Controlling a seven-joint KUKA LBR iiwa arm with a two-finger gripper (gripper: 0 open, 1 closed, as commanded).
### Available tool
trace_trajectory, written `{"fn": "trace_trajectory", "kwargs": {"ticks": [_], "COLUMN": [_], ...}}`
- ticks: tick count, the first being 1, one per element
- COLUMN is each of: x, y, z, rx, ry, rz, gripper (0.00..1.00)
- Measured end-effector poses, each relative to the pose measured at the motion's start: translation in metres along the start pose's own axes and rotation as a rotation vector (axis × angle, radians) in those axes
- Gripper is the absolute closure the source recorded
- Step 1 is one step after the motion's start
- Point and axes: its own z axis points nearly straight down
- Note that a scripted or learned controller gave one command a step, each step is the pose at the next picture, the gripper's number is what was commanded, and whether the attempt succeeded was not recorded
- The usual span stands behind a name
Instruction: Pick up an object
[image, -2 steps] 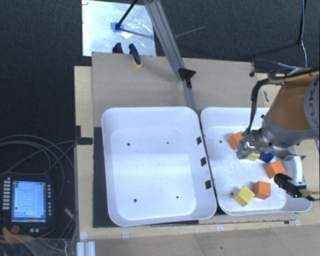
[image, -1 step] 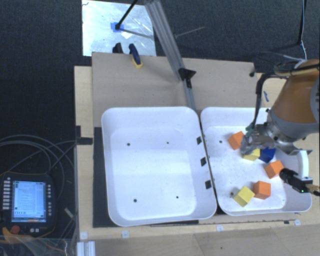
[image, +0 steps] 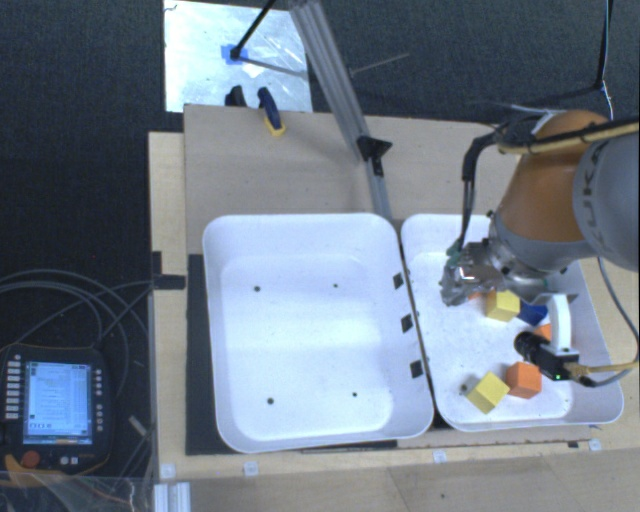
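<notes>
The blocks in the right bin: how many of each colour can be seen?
Yellow: 2, one beside the gripper, one near the front wall.
Orange: 1.
Blue: 1, partly hidden by the arm.
Total: 4 visible.

Left bin (image: 300, 240) lies open; in the right bin (image: 432, 330), blocks (image: 488, 392) seemingly crowd the arm (image: 560, 200).
</notes>
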Motion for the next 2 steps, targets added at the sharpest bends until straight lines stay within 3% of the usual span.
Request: {"fn": "trace_trajectory", "kwargs": {"ticks": [2], "x": [0.111], "y": [0.018], "z": [-0.034], "rx": [-0.001], "ry": [0.001], "rz": [-0.001], "gripper": [1.0]}}
